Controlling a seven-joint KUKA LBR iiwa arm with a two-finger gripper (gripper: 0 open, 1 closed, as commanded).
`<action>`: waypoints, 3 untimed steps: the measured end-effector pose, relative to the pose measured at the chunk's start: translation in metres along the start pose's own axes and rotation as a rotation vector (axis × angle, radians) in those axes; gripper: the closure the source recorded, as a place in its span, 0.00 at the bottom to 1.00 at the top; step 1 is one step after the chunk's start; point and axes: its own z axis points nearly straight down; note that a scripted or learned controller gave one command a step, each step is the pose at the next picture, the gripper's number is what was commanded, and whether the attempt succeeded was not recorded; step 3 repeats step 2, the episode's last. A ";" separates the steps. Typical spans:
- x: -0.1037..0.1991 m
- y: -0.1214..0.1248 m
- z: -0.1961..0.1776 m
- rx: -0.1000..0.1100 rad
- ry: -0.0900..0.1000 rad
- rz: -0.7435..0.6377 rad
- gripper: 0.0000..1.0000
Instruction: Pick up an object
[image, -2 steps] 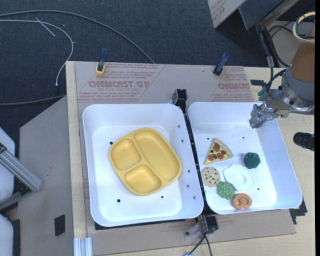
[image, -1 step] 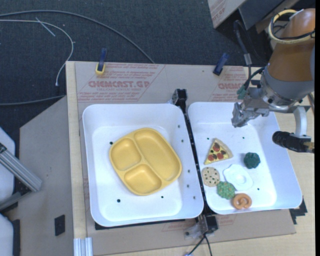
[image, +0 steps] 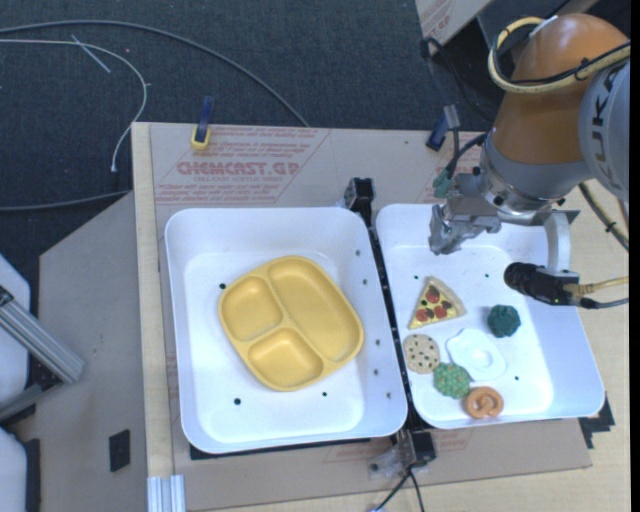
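White right bin (image: 570, 400) | arm's jaws (image: 447, 240) over bare back area | jaw state unclear

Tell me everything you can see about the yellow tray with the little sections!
The yellow plastic divided tray looks smooth and slightly glossy, with rounded corners. It has three hollow sections: two towards the far side and one nearer. Nothing lies in them. It rests flat on the floor of the left shallow white bin, turned at an angle to the bin's walls, roughly in the middle, touching nothing else.
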 end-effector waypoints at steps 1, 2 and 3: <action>0.043 0.000 0.018 0.003 0.000 0.001 1.00; 0.105 -0.001 0.029 0.003 0.000 -0.001 1.00; 0.105 -0.001 0.029 0.003 0.000 -0.001 1.00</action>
